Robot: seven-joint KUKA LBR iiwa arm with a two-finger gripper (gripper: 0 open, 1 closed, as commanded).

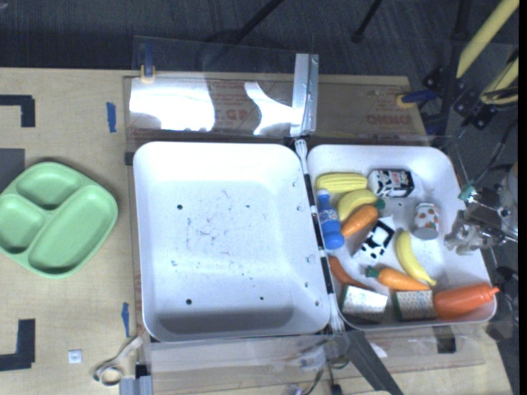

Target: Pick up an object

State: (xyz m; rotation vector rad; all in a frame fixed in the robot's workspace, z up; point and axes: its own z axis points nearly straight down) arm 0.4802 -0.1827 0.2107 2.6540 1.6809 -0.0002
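Observation:
The right bin holds several toy items. At its back lie two yellow bananas and a cow-print carton. A blue bottle lies along the left wall beside a small carrot. In the middle are another banana, a cow-print piece and a spotted grey cup. Along the front lie a carrot, a large orange carrot, a white block and a patterned block. My gripper hangs at the bin's right wall, just right of the cup, with nothing seen in it.
The left bin adjoins the right one along a shared divider. A green divided plate rests on the bench at far left. A clear panel stands behind the bins. Cables and stands crowd the upper right.

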